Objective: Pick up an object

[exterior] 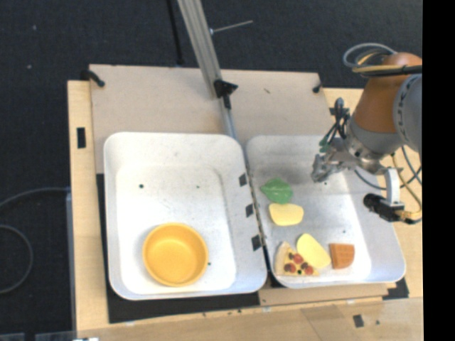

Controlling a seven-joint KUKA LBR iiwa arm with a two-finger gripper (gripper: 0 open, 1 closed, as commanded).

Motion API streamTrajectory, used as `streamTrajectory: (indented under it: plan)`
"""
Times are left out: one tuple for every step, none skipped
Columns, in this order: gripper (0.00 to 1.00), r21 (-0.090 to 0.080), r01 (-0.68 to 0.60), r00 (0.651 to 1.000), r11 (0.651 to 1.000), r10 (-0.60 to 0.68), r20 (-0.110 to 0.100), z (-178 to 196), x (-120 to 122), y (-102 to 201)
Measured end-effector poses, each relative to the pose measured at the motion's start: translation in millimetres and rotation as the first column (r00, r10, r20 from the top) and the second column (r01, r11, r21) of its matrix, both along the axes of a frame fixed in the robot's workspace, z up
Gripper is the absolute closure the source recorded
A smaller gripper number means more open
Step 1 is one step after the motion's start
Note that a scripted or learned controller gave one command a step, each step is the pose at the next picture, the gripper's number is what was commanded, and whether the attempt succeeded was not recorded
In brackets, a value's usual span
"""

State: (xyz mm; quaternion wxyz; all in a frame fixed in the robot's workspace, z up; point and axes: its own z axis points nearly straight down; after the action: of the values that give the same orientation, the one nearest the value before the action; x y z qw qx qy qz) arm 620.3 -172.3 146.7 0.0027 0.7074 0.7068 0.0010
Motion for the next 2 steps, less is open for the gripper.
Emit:
streamTrajectory:
  plan:
    - [1.00,0.001,-0.004,1.000,1.000,0.004,0.003,64.3,5.3,1.4]
    - [1.00,0.002,-0.006,1.000,1.000,0.006,-0.003,71.7,5.9,0.4]
